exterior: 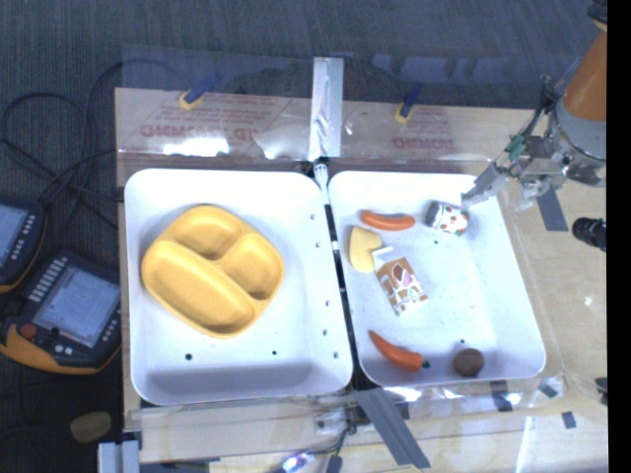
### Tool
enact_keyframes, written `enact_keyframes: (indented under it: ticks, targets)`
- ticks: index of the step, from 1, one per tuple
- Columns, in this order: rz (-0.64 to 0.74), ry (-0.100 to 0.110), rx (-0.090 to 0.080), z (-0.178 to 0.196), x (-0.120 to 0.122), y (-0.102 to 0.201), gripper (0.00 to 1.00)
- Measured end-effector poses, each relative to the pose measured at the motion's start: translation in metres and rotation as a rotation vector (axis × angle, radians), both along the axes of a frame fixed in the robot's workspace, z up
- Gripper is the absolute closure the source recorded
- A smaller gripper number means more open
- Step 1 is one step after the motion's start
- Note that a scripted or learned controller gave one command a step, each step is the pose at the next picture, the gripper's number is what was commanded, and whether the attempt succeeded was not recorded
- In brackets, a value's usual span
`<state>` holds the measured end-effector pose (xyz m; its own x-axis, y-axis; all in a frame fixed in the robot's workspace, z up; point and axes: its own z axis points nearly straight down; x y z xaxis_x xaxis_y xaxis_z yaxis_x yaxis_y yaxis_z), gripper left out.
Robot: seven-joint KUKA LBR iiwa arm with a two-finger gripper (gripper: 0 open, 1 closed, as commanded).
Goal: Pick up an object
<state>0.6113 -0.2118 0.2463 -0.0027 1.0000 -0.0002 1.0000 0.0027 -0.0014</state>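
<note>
The right bin holds several small items: an orange sausage, a yellow cheese wedge, a small printed carton, a white and red piece, an orange pepper and a brown ball. My gripper hangs over the bin's far right corner, just up and right of the white and red piece. Nothing shows in its grasp.
A large yellow divided dish fills much of the left bin. A raised divider runs between the two bins. Handheld controllers lie on the floor at the left, off the bench.
</note>
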Motion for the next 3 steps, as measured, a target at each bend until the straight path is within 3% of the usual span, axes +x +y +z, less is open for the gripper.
enact_keyframes:
  ticks: [1,2,3]
  targets:
    - [0.0,0.002,-0.001,-0.109,0.011,0.044,0.0]
    - [-0.002,-0.01,-0.004,-0.157,-0.031,0.083,0.0]
    - [-0.003,-0.013,-0.003,-0.147,-0.03,0.084,1.0]
